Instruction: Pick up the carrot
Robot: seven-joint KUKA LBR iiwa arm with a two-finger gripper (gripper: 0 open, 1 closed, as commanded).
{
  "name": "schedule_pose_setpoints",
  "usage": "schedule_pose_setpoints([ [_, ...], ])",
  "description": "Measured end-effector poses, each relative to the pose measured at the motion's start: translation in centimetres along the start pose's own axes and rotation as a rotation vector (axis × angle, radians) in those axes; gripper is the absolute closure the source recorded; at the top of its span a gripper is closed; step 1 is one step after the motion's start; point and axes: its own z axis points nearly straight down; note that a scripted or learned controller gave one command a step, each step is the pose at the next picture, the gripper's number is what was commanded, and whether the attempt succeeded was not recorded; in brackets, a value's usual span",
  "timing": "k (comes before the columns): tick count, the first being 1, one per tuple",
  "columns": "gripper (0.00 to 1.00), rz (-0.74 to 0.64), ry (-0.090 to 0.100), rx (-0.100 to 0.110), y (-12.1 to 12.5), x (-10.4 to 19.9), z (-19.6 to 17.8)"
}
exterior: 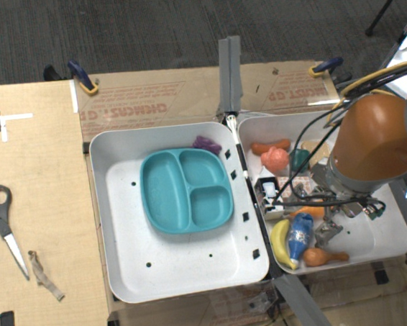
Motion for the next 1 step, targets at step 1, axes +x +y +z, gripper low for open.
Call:
schedule_pose_setpoints([
  [1,0.00,-0.355,0.002,0.000,-0.44,-0.88,-0.01],
])
